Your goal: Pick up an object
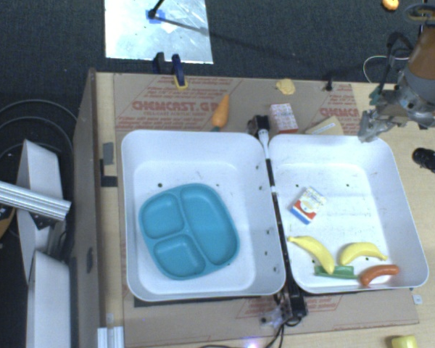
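From my seat I see the grey arm with its orange band reaching in at the upper right, its two-finger gripper [371, 127] hanging above the far right corner of the right shallow white bin [391, 172]; I cannot tell how it is set, and nothing shows in its grasp. In that bin, a small white carton with red and blue print [307, 204] lies tilted near the middle. Toward the near edge I see a yellow toy banana [311, 250], a second yellow toy banana [362, 251] to its right, a flat green block [335, 271] between and just below them, and an orange-red toy sausage [378, 272] touching the green block's right end. The left shallow white bin [141, 165] holds a teal plastic plate with three compartments [188, 229]. Beyond the bins, on the cardboard, lie an orange toy carrot [220, 110] and a small pinkish box [283, 117].
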Available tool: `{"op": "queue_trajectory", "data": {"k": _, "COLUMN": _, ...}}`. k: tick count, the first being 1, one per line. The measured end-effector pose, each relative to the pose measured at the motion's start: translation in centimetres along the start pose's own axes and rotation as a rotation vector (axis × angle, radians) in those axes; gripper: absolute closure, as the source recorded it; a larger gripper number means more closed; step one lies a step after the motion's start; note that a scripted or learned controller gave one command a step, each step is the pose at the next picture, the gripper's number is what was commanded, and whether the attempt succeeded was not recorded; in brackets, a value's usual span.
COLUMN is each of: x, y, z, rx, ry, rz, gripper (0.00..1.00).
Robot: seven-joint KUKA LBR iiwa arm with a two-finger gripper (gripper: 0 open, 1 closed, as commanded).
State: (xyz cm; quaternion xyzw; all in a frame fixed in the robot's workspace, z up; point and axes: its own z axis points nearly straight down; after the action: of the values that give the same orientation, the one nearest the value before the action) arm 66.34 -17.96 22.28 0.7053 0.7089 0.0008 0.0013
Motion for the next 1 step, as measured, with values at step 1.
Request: {"op": "queue_trajectory", "data": {"k": 1, "x": 10.41, "y": 0.61, "z": 4.52, "rx": 0.004, "ry": 0.005, "rz": -0.008, "gripper": 1.0}}
